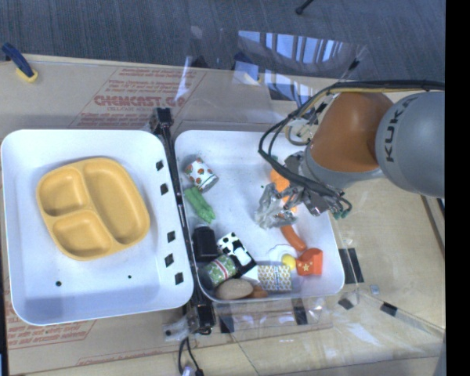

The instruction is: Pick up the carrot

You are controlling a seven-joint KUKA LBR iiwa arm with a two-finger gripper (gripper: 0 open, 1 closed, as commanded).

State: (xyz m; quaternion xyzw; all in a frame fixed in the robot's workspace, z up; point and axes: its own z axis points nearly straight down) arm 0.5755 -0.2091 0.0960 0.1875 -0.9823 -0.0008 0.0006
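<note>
On the left side of the bench, a white bin [16, 288] held a yellow divided plate [92, 206], well apart from the work and seemingly no part of this task. Next came the right bin [235, 143], where clutter crowded the near edge: a green pod [199, 204], a small can [200, 173], a cow-patterned toy [235, 247] and a red block [309, 262]. Further right, the gripper [278, 208] sat low over the bin floor beside the carrot [293, 236], which lay just below it, its orange length slanting toward the red block. Whether anything was clamped could not be told. The low wrist [345, 135] suggested an approach from above, probably chosen because the neighbours left little side room.
</note>
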